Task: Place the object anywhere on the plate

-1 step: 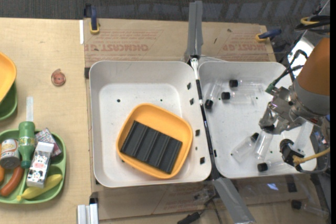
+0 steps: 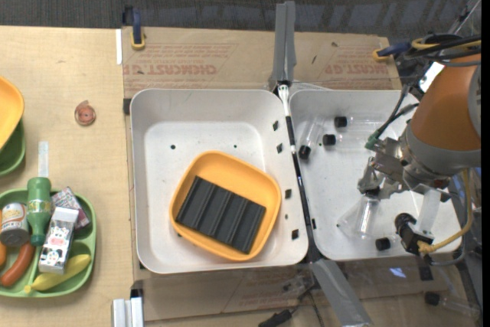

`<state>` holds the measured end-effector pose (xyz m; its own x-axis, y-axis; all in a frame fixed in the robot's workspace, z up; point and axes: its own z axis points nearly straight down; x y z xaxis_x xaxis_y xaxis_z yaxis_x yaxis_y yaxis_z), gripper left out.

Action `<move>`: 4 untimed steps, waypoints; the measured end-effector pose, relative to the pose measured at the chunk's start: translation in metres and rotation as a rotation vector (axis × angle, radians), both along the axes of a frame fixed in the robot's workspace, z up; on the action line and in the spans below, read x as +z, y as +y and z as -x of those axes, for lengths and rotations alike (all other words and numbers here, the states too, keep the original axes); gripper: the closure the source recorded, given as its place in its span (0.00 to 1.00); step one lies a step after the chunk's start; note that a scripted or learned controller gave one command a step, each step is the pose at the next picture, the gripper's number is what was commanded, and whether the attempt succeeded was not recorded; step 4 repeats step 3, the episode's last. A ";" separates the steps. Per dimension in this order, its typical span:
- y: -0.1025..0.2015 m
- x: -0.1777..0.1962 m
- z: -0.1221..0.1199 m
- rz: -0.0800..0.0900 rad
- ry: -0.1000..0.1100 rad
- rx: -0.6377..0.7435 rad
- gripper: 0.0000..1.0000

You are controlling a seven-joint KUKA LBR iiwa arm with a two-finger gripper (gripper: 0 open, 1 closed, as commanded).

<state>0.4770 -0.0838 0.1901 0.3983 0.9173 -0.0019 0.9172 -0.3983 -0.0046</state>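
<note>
Left bin (image 2: 153,165): it is holding an orange plate (image 2: 186,184), sitting tilted toward the near right corner.
On the plate: a black ribbed block (image 2: 222,214) is lying flat across the middle, its grooves running from far left to near right.
Right bin (image 2: 337,237): a clear plastic cup-like object (image 2: 358,220) is lying on its side near the front; it is hard to make out against the white floor.
Small black pieces (image 2: 340,121): several are lying scattered in the right bin, near its far wall, its left wall and its front edge.
Divider: the two bin walls are standing between the clear object and the plate.
Arm (image 2: 452,119): it is reaching in from the right, its orange band hanging over the right bin.
Gripper (image 2: 373,191): it is pointing down just above the clear object's upper end; whether it is touching or gripping cannot be told.
Bench left side: a green tray (image 2: 80,272) is carrying toy food, a green bottle (image 2: 37,207) and a small carton (image 2: 56,237); a small pink piece (image 2: 85,114) is lying apart on the wood.
Writing: red mirrored print on the cardboard (image 2: 199,57) behind the bins is reading roughly "CHEMCAST".
</note>
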 end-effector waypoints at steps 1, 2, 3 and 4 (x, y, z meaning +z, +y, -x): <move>0.048 0.000 0.000 0.000 -0.001 0.089 1.00; 0.086 0.004 -0.003 0.001 0.000 0.147 1.00; 0.086 0.004 -0.003 0.001 0.000 0.146 0.00; 0.086 0.004 -0.003 0.001 0.000 0.146 0.00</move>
